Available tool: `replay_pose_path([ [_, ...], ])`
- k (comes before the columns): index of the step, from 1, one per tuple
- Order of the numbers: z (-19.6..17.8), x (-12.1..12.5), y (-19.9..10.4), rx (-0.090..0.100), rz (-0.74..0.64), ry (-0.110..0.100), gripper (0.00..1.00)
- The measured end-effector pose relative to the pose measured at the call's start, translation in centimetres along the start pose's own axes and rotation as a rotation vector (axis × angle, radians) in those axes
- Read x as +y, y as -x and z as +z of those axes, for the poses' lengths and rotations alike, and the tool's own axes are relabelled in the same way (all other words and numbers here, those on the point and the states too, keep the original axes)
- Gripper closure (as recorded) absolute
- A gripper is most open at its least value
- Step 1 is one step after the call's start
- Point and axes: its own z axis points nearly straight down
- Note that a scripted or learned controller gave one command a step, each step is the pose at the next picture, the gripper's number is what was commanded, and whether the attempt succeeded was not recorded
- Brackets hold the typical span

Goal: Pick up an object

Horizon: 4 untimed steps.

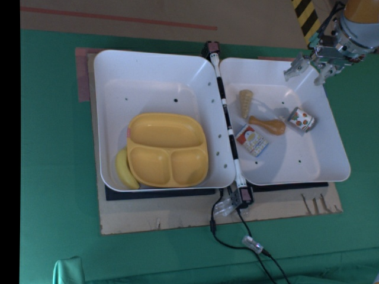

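My gripper (308, 73) hangs over the far right corner of the right bin (331, 158), its two fingers spread apart and open, nothing between them. Below it in that bin lie a small can with a fruit label (301, 120), an orange-brown drumstick (267, 125), an ice cream cone (246, 101) and a small red and white box (252, 141). The can is the closest to the gripper, a little toward the near side. In the left bin (112, 81) a yellow divided plate (168, 149) rests beside a banana (125, 170).
A black hinge strip (227, 123) runs between the two bins. Cables (249, 241) trail off the cardboard base at the front. Yellow and black hazard tape (303, 5) marks the floor at the back right.
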Motion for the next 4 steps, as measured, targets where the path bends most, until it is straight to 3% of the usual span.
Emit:
replay_pose_path([
  [1,10.9,4.2,0.6,-0.003,-0.002,-0.001,0.0],
  [2,11.0,6.8,0.7,-0.002,-0.005,-0.019,0.0],
  [3,11.1,6.6,-0.4,-0.018,0.002,-0.017,0.0],
  [4,11.6,6.6,-0.7,-0.018,0.003,-0.019,0.0],
])
